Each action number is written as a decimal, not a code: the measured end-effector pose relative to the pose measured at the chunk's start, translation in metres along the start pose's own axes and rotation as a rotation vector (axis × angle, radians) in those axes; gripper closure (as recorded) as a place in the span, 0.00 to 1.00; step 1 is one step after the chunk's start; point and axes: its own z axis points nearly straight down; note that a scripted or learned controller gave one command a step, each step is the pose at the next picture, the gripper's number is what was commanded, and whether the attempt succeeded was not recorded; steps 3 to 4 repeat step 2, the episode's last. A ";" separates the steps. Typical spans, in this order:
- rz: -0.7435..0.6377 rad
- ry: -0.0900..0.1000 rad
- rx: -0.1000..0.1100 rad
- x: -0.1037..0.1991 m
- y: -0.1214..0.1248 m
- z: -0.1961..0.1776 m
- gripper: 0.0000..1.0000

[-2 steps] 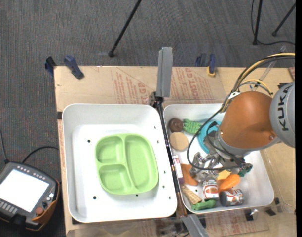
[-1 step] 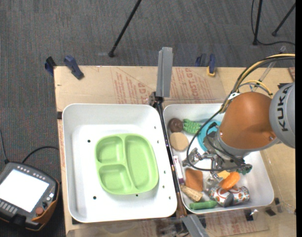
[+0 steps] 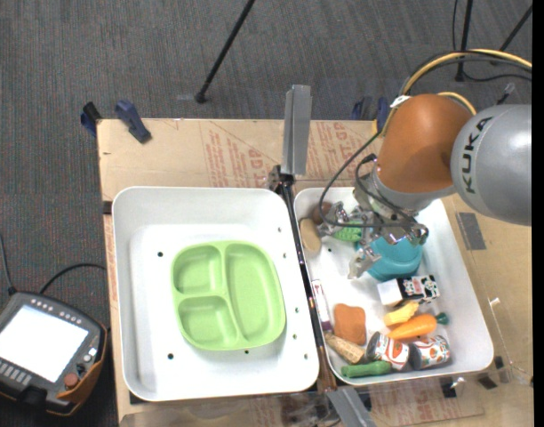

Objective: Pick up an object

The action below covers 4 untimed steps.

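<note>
Matt green plastic tray [image 3: 228, 295], glossy white bins [image 3: 130, 238], cardboard bench [image 3: 201, 154]

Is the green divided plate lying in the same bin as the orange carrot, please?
No, the green divided plate lies in the left bin, while the orange carrot lies in the right bin.

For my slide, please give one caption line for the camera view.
KUKA arm lowers its gripper onto a teal object in the cluttered right bin; green divided plate in the left bin.

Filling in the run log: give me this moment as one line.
arm: over right bin | gripper: at teal object | left bin: green tray
</note>
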 end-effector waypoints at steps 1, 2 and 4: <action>0.079 0.001 -0.002 -0.004 0.009 0.000 0.00; 0.411 0.003 0.001 0.116 -0.004 0.000 0.00; 0.411 0.003 0.001 0.116 -0.004 0.000 0.00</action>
